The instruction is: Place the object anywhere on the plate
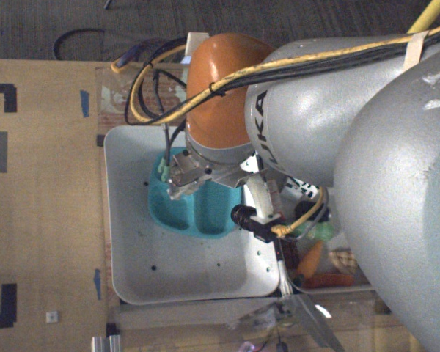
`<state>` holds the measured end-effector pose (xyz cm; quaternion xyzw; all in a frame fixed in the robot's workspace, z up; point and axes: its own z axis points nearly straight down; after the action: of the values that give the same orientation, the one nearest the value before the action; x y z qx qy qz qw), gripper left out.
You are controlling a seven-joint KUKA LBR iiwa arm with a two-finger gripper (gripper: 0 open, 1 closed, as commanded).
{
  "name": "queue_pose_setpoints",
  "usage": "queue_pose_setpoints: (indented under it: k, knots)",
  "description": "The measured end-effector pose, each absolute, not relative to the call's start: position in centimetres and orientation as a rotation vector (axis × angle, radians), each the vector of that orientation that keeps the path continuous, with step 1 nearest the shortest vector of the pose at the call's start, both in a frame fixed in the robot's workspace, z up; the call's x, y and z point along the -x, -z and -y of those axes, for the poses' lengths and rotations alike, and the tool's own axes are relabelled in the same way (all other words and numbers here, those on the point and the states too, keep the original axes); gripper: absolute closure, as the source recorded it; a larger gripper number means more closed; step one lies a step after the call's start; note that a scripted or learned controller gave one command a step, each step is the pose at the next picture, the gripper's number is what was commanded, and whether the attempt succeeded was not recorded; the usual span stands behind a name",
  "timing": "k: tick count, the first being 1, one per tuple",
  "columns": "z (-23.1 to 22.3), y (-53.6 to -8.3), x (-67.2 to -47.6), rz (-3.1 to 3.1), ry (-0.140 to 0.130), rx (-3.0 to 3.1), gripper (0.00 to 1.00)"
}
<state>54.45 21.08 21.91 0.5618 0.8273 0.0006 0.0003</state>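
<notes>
Gripper [177,180] hangs over the teal plate [194,215], its grip state hard to tell; a small green object [163,169] beside it looks light, easily pinched.

Grey arm with orange band [227,94] covers upper part of divided teal plastic plate [198,215]. Tool [182,178] over plate, fingertips too indistinct to read. Right of plate, second white bin's [330,290] contents mostly hidden behind arm; items unidentifiable.
</notes>
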Motion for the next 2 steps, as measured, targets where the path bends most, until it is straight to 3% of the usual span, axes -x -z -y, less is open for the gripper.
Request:
queue_pose_setpoints:
  k: [1, 2]
  knots:
    - [-17.3, -22.3, -52.8, -2.645, 0.002, -1.699, 1.00]
    - [-21.6, -21.1, -53.8, -2.723, -0.003, -1.564, 1.00]
